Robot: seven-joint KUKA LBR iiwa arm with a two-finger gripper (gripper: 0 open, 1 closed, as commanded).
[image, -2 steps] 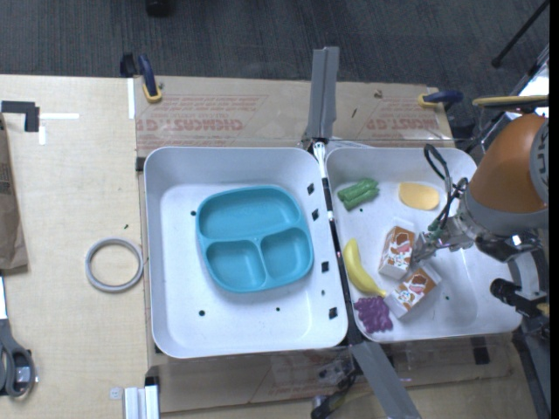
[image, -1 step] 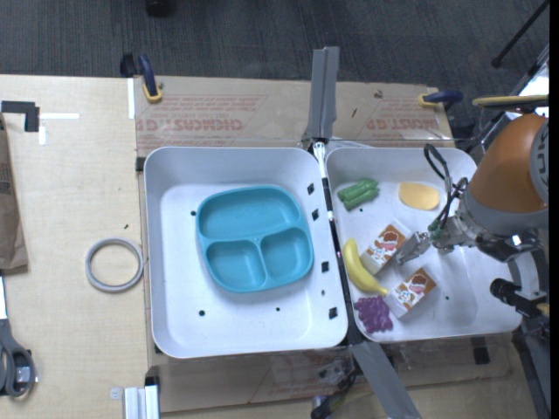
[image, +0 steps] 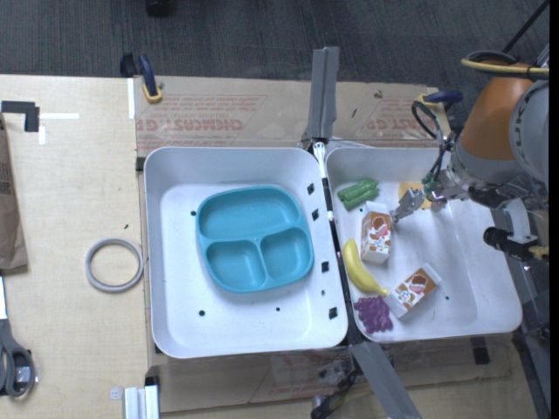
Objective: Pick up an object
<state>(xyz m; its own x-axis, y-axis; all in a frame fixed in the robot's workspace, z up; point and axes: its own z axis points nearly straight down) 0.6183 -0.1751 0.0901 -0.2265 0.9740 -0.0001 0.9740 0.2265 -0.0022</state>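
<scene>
The right bin (image: 463, 308) holds a green bean pod (image: 357, 192), a small white carton with red fruit print (image: 376, 236), a banana (image: 359, 269), a second carton lying tilted (image: 414, 290), a purple grape bunch (image: 375, 313) and a yellow item (image: 409, 188) partly hidden by the gripper. My gripper (image: 409, 204) hangs low in this bin, just right of the upright carton and below the yellow item, pointing left. Nothing shows between its fingers.
The left bin (image: 166, 260) contains a blue three-compartment plate (image: 254, 237). A grey ring (image: 114, 264) lies on the bench to the left, scissors (image: 13, 365) at the lower left corner. The arm's orange band (image: 491, 120) is above the right bin's far right corner.
</scene>
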